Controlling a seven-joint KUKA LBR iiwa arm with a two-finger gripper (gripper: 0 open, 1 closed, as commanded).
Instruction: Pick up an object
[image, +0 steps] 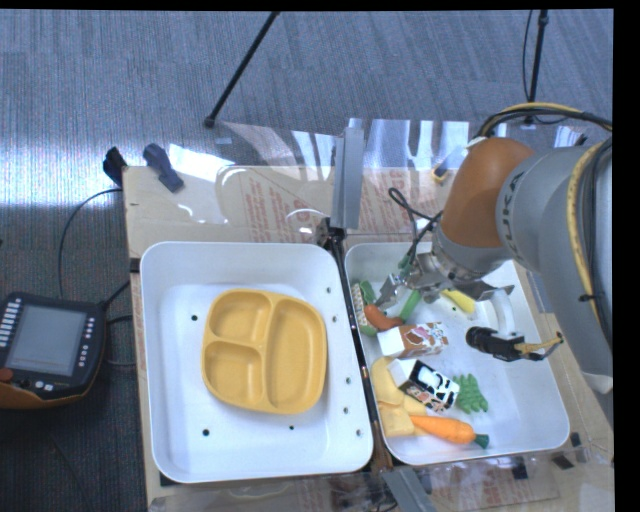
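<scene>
Room: grey carpet floor (100, 80), teach pendant (45, 345) lying on it at far left. The bench (200, 205) is brown board, with a clear sheet standing at the back. Left bin (160, 400) holds one yellow divided plate (265, 350), flat, roughly centred.

Right bin (520, 400) holds the toy clutter, mostly along its left wall. My gripper (402, 296) is low over that bin's upper-left part. Can't tell whether it's apart or together, and I see nothing clamped in it.

Nearest candidate is the orange-red toy (377, 318), just beside the gripper, toward the divider. The small carton (412, 340) is just in front of that. Further forward are the yellow wedge (385, 385), the black-and-white toy (433, 385) and the green toy (470, 395). The carrot (442, 429) lies on its side near the front wall, well apart from me.
</scene>
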